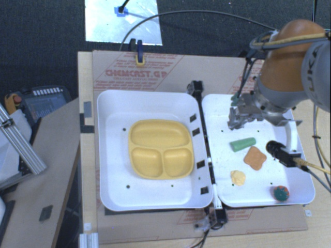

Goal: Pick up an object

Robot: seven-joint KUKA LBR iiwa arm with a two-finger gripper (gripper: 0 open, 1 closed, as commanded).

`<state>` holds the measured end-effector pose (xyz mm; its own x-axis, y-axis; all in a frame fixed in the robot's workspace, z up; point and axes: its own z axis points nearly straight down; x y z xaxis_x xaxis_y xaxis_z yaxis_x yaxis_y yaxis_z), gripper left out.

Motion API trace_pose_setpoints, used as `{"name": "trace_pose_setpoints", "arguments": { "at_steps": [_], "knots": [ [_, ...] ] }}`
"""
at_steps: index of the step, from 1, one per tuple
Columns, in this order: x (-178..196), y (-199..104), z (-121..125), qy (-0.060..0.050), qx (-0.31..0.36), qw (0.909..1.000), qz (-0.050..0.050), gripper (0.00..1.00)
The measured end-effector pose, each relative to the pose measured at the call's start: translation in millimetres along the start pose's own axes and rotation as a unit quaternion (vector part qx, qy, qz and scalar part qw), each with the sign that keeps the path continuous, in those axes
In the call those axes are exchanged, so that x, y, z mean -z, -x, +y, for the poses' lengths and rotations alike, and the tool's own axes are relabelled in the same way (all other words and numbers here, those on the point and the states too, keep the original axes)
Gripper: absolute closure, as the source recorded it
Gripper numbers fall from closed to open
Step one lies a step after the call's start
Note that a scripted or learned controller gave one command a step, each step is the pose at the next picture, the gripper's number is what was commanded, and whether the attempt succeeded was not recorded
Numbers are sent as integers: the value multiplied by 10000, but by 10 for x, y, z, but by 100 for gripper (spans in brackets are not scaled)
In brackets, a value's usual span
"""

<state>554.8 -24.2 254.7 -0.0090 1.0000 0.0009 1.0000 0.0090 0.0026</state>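
Four small objects: green cylinder [242, 144], orange slab [255, 158], yellow lump [238, 177], teal-red ball [281, 192].

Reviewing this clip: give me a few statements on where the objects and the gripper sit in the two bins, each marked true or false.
1. The yellow divided tray lies in the left bin. True.
2. The green block lies in the left bin. False: it lies in the right bin.
3. The gripper is above the right bin. True.
4. The orange piece sits on the yellow tray. False: it lies on the right bin's floor, beside the green block.
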Motion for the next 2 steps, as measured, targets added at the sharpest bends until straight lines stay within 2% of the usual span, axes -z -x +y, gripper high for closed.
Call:
{"name": "trace_pose_setpoints", "arguments": {
  "at_steps": [1, 2],
  "knots": [
    [-185, -456, 233, -6, 1, 10000, 3, 100],
    [-148, -946, 378, 4, 4, 10000, 7, 100]
  ]
}}
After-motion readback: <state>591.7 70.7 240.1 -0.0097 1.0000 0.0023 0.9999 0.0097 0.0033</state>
